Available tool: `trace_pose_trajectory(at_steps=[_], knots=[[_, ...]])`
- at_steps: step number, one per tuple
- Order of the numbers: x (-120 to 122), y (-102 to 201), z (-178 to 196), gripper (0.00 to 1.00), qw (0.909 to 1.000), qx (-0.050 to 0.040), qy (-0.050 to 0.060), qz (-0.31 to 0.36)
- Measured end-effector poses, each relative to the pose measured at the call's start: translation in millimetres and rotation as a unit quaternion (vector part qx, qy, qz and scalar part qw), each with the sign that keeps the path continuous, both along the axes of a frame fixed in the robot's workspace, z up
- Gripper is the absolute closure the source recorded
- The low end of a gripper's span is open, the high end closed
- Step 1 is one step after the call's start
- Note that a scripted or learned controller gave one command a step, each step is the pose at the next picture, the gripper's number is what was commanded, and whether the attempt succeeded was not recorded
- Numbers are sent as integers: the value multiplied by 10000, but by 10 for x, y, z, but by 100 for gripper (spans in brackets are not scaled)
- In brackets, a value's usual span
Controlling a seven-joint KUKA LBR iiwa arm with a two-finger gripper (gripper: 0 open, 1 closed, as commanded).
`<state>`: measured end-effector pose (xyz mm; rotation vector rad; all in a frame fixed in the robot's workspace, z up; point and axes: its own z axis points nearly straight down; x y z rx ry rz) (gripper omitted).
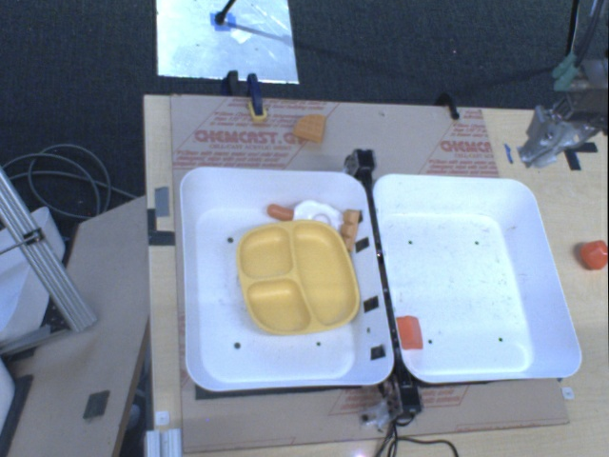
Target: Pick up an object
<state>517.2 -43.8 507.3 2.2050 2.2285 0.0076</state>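
Two white bins are set side by side on the bench. In the left bin one yellow divided plate, one orange sausage-shaped piece, one white item and one tan piece are seen. One orange-red block lies in the right bin. The gripper is held above the bench's far right corner; whether it is open cannot be told
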Motion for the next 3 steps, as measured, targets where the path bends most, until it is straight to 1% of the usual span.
trace_pose_trajectory(at_steps=[1,2,3], knots=[[0,0,-6,0,10000,1,6,-2],[5,-2,111,100,10000,-3,-16,25],[5,-2,106,0,10000,-2,-11,24]])
